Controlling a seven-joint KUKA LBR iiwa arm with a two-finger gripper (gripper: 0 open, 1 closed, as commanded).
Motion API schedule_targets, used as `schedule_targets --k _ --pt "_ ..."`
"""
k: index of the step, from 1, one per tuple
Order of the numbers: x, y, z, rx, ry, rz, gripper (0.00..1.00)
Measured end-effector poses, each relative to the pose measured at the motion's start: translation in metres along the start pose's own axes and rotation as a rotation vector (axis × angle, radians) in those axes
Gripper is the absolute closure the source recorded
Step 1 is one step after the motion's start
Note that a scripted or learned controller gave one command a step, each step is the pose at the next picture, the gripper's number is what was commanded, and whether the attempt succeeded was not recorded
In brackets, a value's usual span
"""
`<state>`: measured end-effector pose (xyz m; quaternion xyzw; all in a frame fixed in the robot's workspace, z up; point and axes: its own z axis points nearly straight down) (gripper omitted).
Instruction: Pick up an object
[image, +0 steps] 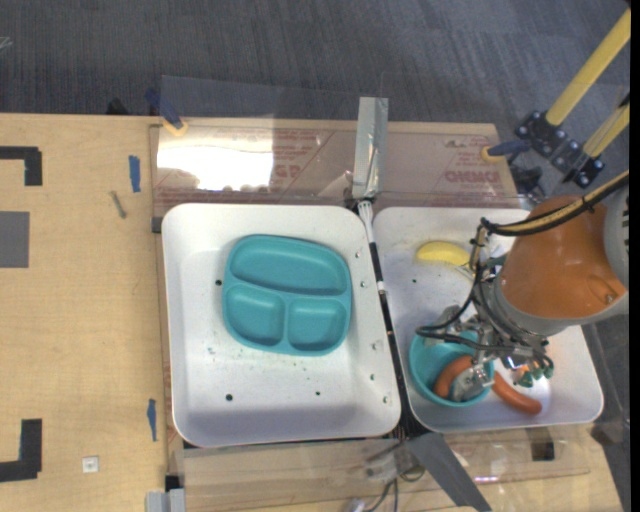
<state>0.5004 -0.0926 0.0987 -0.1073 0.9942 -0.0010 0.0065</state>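
Orange sausage (517, 398) is lying beside one teal bowl (437, 372). Gripper (483, 370) is hovering there; I'm seeing its grip obscured. One banana (443, 254), one teal tray (287, 292) sitting clear.

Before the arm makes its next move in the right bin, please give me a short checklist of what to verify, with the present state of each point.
1. Gripper is over the right white bin: ok.
2. Gripper is above the small teal round bowl: ok.
3. Orange sausage-shaped toy lies beside the bowl, reachable: ok.
4. An object sits between the gripper's sides: cannot tell.
5. Yellow banana-shaped toy lies apart from the arm: ok.
6. Teal three-compartment plastic tray rests in the left white bin, out of the way: ok.
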Motion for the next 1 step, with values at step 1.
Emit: schedule_targets --k 1 --pt "0.0082 -0.0134 0.0047 -0.001 -0.008 0.05 0.0"
